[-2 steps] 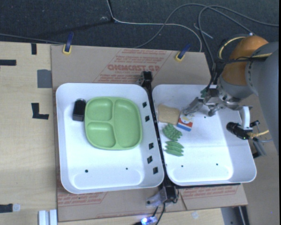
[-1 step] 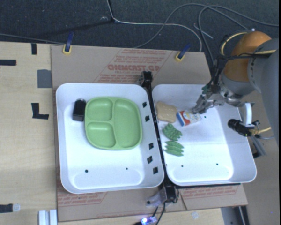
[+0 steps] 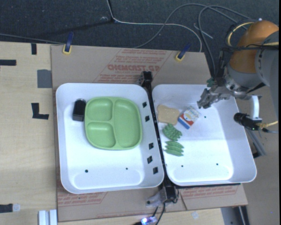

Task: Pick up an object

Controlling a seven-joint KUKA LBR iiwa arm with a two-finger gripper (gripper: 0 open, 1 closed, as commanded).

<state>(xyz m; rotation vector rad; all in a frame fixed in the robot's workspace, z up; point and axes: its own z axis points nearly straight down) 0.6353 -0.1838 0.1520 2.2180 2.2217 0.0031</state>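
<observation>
We look down at a slant on two shallow white bins set side by side on a sheet of brown cardboard (image 3: pixel 131 62). The things that could be picked up lie in the right bin (image 3: pixel 225 172), gathered near its left wall: a tan, bread-like slice (image 3: pixel 166 114) toward the upper left, a small white carton with red and blue print (image 3: pixel 188 117) just beside it on the right, and below them two green pea pods, the upper one (image 3: pixel 172 132) and the lower one (image 3: pixel 174 148) lying close together on the bin floor. None of these is lifted; all rest flat on the white surface. Above and to the right of the carton, the gripper (image 3: pixel 205 102) hangs over the upper part of the right bin, its dark tip pointing down and to the left, near the carton but apart from it. We cannot tell how the pincer is set, as it is too small and dark. Behind it the grey arm (image 3: pixel 267 64) comes in from the right, bent over the bin's far right corner, with its orange band (image 3: pixel 255 43) showing at the top. In the left bin (image 3: pixel 65 144) a light green divided plate (image 3: pixel 114 123) lies in the middle, and a small black block (image 3: pixel 78 110) sits touching its left edge.
</observation>
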